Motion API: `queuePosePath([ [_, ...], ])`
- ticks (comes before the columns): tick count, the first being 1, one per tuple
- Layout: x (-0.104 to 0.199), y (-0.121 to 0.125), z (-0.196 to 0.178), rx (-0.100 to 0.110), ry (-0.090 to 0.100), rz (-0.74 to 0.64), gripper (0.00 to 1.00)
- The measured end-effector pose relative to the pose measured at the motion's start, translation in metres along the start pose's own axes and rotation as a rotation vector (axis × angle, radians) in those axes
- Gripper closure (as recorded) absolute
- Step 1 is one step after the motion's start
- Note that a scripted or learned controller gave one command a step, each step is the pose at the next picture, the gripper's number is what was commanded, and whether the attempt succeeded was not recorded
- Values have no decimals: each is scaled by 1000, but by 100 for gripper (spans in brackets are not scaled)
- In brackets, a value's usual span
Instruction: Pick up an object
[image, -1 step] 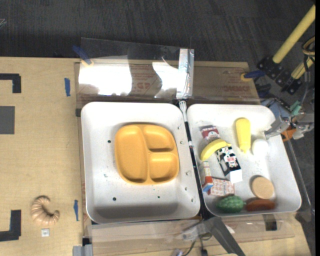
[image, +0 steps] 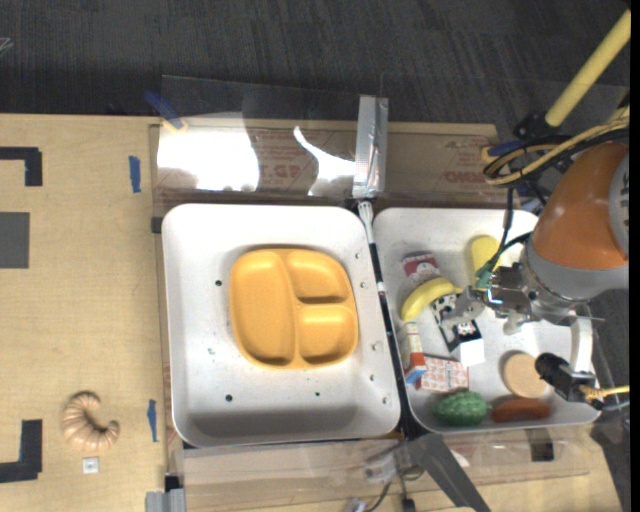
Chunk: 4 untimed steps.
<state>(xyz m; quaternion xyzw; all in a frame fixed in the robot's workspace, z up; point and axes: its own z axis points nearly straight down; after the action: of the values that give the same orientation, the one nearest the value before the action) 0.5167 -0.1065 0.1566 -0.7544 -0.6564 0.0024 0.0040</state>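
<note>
One arm reaching into right bin (image: 570, 420); gripper (image: 467, 322) low among clutter, jaw state cannot be told. Banana (image: 428, 296) seen just left of gripper, touching or nearly so, long axis slanted left-near to right-far

**Hidden and cut off around the gripper**

The arm (image: 590, 215) runs off the right edge. The gripper (image: 470, 318) is too small and cluttered to read. Just beside it, a yellow object (image: 484, 252) is partly covered by the wrist. A small carton (image: 421, 267) nearby bears an illegible label.
</note>
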Motion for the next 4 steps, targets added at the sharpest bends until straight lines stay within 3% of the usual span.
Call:
queuePosePath([
  [1, -4, 38, 60, -12, 0, 1, 0],
  [2, -4, 38, 52, -11, 0, 2, 100],
  [3, 80, 69, -32, -17, 4, 90, 100],
  [4, 75, 68, -28, -8, -1, 97, 0],
])
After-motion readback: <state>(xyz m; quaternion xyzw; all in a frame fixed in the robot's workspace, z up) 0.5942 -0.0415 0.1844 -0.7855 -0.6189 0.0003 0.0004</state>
